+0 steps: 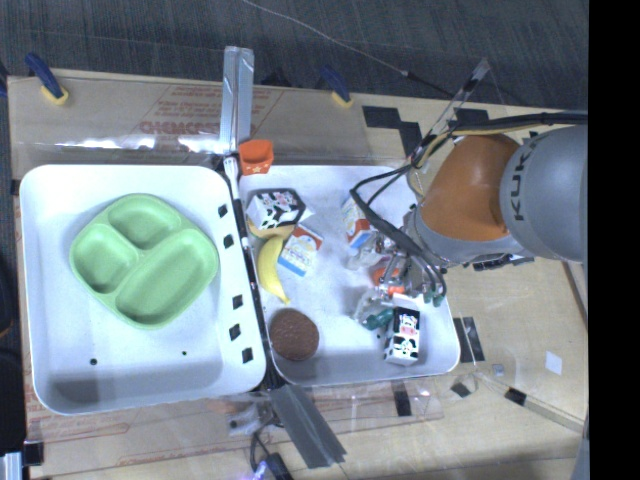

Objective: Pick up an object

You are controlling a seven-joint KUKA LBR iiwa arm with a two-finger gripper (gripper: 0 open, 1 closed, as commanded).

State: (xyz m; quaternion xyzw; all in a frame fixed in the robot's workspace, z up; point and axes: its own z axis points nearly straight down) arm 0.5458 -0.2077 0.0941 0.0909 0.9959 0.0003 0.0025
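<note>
Cartons (pixel 404 334) crowd the right bin's near edge (pixel 360 376); whether the fingers (pixel 392 280) grip is unclear.

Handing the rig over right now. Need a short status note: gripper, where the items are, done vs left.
Gripper: down in the right bin, among the clutter on its right side; finger state not readable from this view.
Right bin holds: banana, brown round object, cow-print carton at the top left, second cow-print carton at the lower right, small packets in the middle.
Left bin: green divided plate.
Done: arm lowered into the bin.
Left: no object seen lifted; grasp unconfirmed.
</note>
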